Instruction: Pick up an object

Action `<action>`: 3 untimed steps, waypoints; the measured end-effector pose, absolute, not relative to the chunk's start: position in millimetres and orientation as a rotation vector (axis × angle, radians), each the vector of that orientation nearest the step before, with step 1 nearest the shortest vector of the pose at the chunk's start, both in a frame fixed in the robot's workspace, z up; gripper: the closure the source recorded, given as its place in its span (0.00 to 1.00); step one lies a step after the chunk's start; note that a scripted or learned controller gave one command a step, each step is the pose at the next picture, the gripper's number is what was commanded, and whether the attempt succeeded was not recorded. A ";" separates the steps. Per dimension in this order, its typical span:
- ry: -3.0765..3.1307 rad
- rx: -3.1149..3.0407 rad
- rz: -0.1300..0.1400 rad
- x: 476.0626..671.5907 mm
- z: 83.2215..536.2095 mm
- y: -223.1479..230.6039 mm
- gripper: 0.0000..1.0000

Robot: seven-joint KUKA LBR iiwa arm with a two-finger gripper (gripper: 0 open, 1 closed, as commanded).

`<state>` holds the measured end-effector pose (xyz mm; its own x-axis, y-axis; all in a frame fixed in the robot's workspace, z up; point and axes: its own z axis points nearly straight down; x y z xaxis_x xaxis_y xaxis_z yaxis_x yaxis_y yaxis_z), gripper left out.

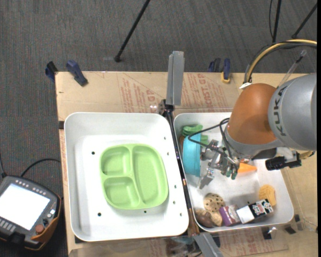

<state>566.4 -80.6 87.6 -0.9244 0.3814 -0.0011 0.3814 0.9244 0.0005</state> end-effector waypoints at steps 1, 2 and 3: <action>3.059 0.726 0.000 587.1 86.6 -87.5 0.00; 2.988 0.997 -0.005 628.5 84.9 -93.1 0.00; 3.007 0.902 -0.001 634.4 88.7 -164.5 0.00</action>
